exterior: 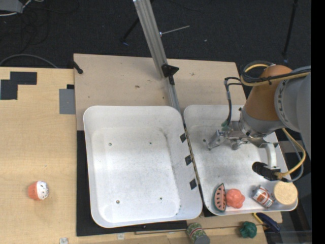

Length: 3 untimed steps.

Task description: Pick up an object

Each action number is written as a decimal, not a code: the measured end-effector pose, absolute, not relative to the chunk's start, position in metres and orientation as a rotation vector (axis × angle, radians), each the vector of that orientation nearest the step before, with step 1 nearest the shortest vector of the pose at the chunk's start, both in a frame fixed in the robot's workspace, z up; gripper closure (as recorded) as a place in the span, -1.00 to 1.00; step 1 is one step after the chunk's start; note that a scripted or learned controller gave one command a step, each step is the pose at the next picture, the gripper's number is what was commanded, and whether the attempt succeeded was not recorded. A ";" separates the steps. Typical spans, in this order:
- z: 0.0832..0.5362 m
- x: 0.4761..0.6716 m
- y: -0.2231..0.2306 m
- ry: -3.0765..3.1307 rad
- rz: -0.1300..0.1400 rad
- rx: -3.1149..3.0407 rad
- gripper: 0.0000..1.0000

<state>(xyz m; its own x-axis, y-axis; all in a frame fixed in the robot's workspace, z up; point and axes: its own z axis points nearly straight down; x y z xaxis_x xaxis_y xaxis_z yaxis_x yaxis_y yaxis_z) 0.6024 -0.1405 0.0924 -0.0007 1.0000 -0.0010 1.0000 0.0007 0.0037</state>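
My gripper [223,139] hangs mid-right over bare bin [213,116] floor, fingers indistinct — grip state unclear. The objects [234,197] crowd the lower-right rim — descending here risks closing on nothing.

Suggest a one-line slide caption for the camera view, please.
KUKA arm's gripper poised over the right bin, above its watermelon slice.

Two white bins [133,117] sit on the counter. One watermelon slice [219,197], one pink lump [235,197], one small can [262,196] and one tan disc [285,192] lie along the right bin's front edge.
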 end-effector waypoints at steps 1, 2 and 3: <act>0.101 0.601 -0.142 2.218 -0.001 2.227 1.00; 0.152 0.612 -0.143 2.219 0.003 2.220 1.00; 0.212 0.616 -0.137 2.220 0.004 2.218 1.00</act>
<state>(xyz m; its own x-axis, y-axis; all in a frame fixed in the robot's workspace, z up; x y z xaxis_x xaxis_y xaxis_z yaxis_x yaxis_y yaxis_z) 0.6158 -0.1366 0.2122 -0.0012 1.0000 -0.0007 1.0000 0.0012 0.0040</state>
